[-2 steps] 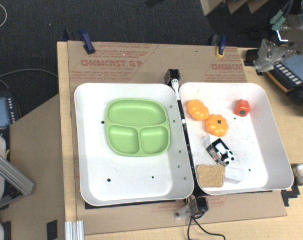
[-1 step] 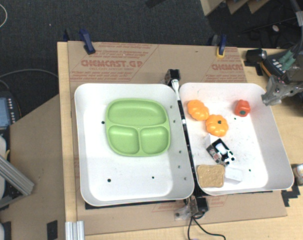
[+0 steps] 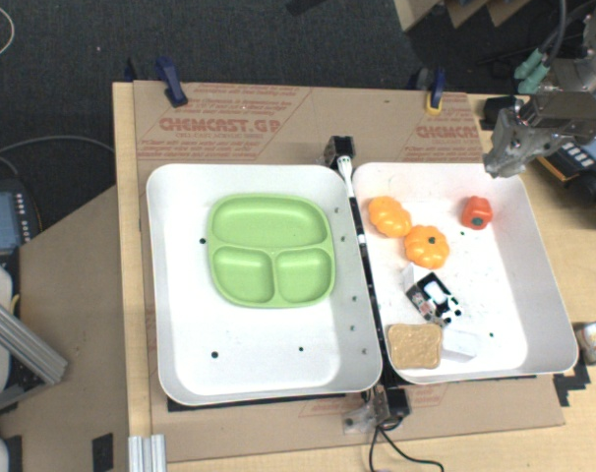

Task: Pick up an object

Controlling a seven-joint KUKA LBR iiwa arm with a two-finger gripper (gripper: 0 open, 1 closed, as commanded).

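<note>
White plastic bins sit side by side on the surface, and nothing in them looks disturbed yet. The left bin (image 3: 170, 293) carries a green divided plate (image 3: 271, 250), lying flat near its middle. The right bin (image 3: 544, 293) holds all the loose things: a yellow-orange pepper-like toy (image 3: 388, 215) near the divider, an orange pumpkin-like toy (image 3: 427, 246) touching or just beside it, and a small red toy (image 3: 476, 211) apart from them toward the far right. Nearer the camera lie a black-and-white object (image 3: 433, 298), a tan square like a slice of toast (image 3: 414, 345), and a pale white piece (image 3: 462, 343) just beside that, hard to tell against the bin.

The gripper (image 3: 503, 161) hangs at the far right corner of the right bin, above its rim; whether it is wide or narrow I cannot tell, as the tips blur into the bracket. Nothing shows between them. The red toy is the nearest thing to it.

By my reading the task is at its start: every object rests in the bin, none lifted. The descent, the closing and the lift all remain to be done
</note>
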